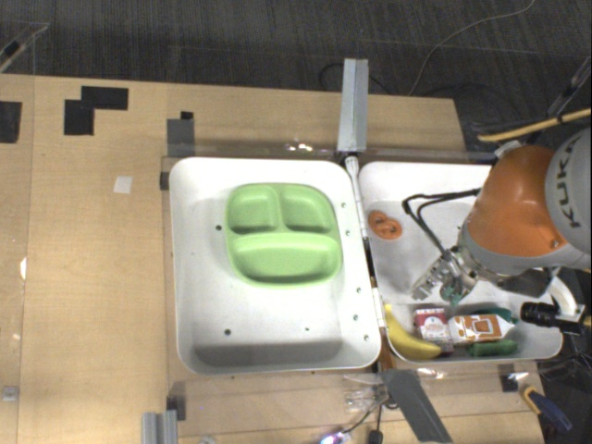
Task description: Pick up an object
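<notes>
My gripper [442, 285] hangs low in the right bin [407, 276], below the arm's orange band. Its metal fingers point down and left over the bin floor. A teal object shows right at the fingers; whether it is held is unclear. Just below the gripper lie a small red and white packet [430, 323], a brown and white box [479, 326] and a green item [492, 347]. A yellow banana [407, 337] lies along the bin's front left corner. An orange round piece [385, 225] rests near the bin's left wall.
The left bin [199, 322] holds a green divided plate [281, 232]. A metal divider post [353, 104] stands between the bins at the back. Black cable [427, 213] loops over the right bin beside the arm.
</notes>
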Robot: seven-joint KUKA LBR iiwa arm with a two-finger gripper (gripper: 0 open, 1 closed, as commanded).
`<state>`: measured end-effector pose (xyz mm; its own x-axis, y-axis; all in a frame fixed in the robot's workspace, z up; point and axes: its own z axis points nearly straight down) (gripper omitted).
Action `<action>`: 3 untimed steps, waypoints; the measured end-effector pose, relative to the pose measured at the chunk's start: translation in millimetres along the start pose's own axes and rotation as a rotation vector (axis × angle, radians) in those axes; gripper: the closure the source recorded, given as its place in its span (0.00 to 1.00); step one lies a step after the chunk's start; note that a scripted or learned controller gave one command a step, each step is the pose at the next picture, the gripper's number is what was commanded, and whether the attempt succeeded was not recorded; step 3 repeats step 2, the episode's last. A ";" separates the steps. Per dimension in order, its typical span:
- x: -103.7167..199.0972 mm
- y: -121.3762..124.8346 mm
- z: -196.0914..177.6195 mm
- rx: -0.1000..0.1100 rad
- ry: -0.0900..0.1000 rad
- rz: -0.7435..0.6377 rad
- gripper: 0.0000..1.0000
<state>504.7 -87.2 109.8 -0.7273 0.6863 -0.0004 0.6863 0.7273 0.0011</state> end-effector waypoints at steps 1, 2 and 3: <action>-75.4 101.9 -74.5 -0.004 -0.005 0.032 1.00; -94.7 116.0 -141.5 -0.004 -0.005 0.011 1.00; -94.7 116.0 -141.5 -0.004 -0.005 0.011 1.00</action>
